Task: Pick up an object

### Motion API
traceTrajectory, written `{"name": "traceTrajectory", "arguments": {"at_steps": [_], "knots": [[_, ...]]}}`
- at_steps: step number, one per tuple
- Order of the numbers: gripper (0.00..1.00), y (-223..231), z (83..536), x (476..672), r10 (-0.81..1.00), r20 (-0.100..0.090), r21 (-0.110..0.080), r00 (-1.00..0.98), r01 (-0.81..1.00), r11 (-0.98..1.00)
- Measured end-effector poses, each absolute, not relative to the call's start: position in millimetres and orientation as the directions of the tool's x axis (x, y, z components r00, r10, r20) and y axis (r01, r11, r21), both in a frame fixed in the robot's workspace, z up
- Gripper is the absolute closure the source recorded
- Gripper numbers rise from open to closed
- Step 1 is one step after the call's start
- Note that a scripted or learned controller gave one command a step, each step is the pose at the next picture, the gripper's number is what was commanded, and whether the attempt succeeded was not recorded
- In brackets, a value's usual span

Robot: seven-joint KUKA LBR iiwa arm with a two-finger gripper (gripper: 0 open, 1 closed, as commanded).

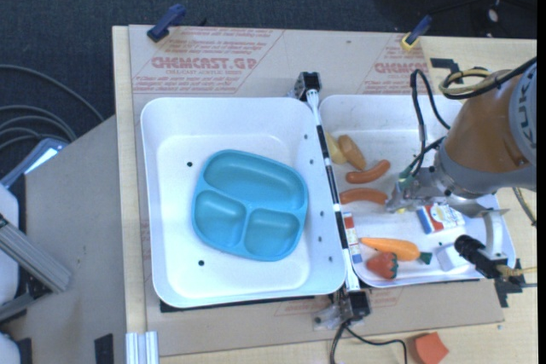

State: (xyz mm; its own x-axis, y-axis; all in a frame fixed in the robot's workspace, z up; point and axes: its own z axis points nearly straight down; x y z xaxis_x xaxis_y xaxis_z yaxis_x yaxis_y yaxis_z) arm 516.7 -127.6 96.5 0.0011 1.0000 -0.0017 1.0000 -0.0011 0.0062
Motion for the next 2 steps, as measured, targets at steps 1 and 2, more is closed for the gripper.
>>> {"name": "traceTrajectory", "arguments": {"at_steps": [1,2], "knots": [[1.0,-50,184,514.4,1.0,0.001,-0.001,-0.001,1.0,0.001],[1.0,16,255,479.1,1.0,0.0,-0.001,0.0,1.0,0.0]]}}
